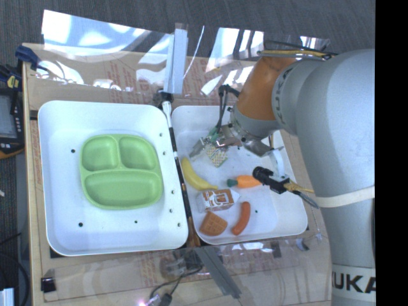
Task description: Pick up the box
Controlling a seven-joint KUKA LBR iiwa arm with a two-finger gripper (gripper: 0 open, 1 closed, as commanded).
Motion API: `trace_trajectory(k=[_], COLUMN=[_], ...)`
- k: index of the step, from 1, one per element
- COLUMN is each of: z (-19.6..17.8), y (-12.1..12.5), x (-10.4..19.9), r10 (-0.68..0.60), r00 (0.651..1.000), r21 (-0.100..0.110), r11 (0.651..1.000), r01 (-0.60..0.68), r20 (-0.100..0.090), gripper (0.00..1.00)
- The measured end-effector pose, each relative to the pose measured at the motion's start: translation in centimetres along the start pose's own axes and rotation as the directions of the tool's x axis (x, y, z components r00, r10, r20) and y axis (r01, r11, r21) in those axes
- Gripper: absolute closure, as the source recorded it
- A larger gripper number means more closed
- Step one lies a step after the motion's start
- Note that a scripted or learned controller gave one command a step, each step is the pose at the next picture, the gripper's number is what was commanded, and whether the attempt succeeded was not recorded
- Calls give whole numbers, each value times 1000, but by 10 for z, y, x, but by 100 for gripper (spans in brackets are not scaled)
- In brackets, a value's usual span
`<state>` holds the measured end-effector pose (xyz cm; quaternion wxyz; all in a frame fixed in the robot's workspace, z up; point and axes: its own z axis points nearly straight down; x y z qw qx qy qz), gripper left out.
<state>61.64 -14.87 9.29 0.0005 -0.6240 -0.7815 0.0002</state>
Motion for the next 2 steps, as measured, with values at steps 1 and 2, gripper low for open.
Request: trace_trajectory(k=[1, 2], z=[-10, -103], y=[0, 26], x=[0, 4], r10=[-4, -156], r00=[1000, 988], r21=[1, -1], r11=[1000, 988], r01=[4, 156], r20=[0, 1], gripper=[100, 100])
